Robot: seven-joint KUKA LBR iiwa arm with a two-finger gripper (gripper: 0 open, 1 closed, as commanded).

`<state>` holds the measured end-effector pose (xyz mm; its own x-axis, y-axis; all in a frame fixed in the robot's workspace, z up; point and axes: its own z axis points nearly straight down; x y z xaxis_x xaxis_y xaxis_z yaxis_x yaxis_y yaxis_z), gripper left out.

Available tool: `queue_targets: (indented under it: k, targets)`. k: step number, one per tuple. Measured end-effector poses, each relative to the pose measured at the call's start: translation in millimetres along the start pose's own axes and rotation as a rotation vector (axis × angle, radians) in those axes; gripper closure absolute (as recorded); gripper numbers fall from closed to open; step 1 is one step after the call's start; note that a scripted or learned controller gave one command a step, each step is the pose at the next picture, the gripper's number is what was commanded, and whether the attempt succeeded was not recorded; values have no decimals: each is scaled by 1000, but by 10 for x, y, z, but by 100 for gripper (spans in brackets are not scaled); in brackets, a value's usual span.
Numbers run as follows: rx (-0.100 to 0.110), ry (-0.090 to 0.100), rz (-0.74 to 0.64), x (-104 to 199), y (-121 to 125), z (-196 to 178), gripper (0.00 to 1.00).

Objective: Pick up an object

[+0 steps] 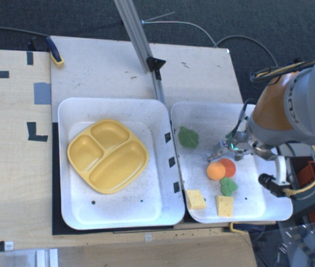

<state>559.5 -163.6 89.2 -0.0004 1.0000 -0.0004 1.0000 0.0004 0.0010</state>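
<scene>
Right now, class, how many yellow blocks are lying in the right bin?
2. One yellow block lies at the bin's front left corner; the other lies just right of it, below the green piece. The arm may hide more.

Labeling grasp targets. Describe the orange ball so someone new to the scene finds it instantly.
Look in the right bin, the one without the yellow divided plate. Just below the gripper, near the bin's middle, sits the orange ball. It is the one round orange item, touching a red piece on its right, above a small green piece and two yellow blocks.
</scene>
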Motion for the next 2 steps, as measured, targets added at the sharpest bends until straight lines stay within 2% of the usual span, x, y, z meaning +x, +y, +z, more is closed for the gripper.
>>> queue_targets:
  k: [1, 2]
  targets:
    - [0, 0, 0, 0, 0, 0, 0]
    - [1, -1, -2, 344, -72, -2, 0]
